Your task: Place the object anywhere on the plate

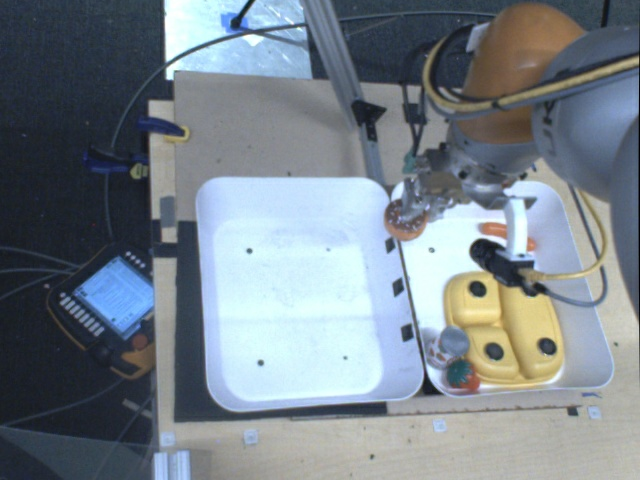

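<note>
Hand hangs at the far inner corner of the right bin, just by the rim it shares with the left bin, with a small brown disc right under its tip. From my seat I cannot tell whether the hand is closed on that disc, merely touching it, or standing open above it; the two overlap in my one view and the contact is too small to read. I take the disc for the thing to be placed, and the yellow three-lobed piece in the near half of the right bin for the plate, though its shape is odd for one. What the move turns on, then: the plate lies toward the near edge and a little outward from the hand, well apart from the disc, with bare bin floor between them. The disc is round, so it has no long axis to mind; the plate runs longer across the bin, slanting nearer at its outer end. Counting: one disc, one plate, one orange piece partly hidden near the far wall, one grey cap and one red-and-green ball, both just beside the plate's inner edge. Two bins stand on the worktop.
</note>
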